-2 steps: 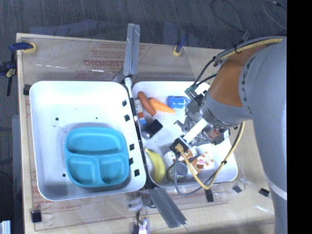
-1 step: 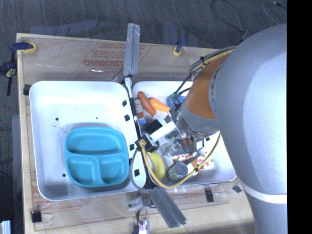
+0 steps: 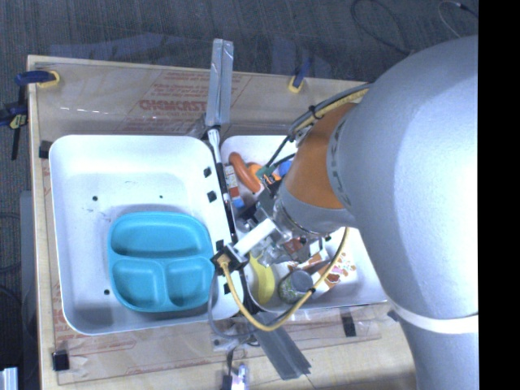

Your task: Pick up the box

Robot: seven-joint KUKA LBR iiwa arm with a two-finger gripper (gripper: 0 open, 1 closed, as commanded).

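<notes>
Here we see the box [image 3: 341, 270] beside the pincer [image 3: 280, 254], seemingly light, stiff card; grip its edges; pincer state unclear

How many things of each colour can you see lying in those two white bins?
Much of the right bin is hidden by the arm, so this counts the visible things alone.
Blue: 1, the divided tray in the left bin
Orange: 1, a long item
Yellow: 1, a rounded item
White, printed: 1, a flat pack
Total: 4
</notes>
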